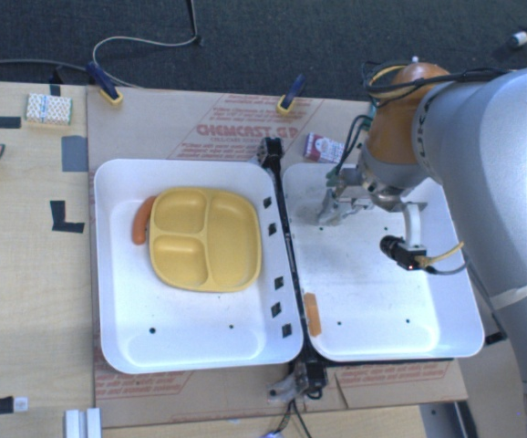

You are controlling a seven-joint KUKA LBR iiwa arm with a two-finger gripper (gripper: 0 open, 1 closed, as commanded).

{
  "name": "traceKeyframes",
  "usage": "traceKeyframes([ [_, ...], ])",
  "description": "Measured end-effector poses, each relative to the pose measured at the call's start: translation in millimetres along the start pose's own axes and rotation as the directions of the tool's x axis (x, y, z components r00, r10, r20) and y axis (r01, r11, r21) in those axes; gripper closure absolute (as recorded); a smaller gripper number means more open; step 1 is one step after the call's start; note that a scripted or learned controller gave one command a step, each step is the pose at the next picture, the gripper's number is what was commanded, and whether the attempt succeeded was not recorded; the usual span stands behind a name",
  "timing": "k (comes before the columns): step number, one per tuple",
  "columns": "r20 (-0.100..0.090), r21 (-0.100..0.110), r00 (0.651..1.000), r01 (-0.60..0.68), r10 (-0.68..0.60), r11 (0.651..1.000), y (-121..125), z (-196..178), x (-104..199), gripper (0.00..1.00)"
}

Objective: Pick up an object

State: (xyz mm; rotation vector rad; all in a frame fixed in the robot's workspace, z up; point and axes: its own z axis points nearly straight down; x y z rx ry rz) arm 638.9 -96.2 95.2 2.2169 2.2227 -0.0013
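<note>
Claw (335, 210): at the end of the grey arm with the orange band (400, 130), low over the upper left part of the right shallow white bin (446, 331). How far its fingers stand apart cannot be told from this slant; no object is seen between them.
Object nearest claw: small orange carrot-shaped piece (311, 313), lying lengthwise in the right bin, just beside that bin's left wall and toward its near edge. It is apart from the claw, nearer the camera and a little left of it.
Second loose object: orange-red sausage-shaped piece (139, 220), in the left shallow white bin (118, 336), touching the left edge of the tray, well apart from the claw and across the divide between bins.
Left bin contents: yellow plastic three-compartment tray (204, 238), lying flat in the upper middle of the bin; its compartments hold nothing visible. The sausage-shaped piece sits beside it, not in a compartment.
Right bin contents: the carrot-shaped piece; a black connector with yellow cable (408, 254) hangs from the arm above the bin floor, right of the claw.
Desk (26, 272): pale wood surface with black tape marks; a brown cardboard sheet (236, 130) lies under both bins.
</note>
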Motion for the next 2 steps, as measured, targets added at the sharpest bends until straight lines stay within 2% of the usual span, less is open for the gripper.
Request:
traceKeyframes([
  [1, -0.004, 0.002, 1.0, 0.001, -0.001, 1.0, -72.0, -89.6, 76.3, 1.0],
  [2, -0.003, 0.003, 1.0, 0.0, 0.0, 1.0, -72.6, -88.9, 75.7, 0.0],
])
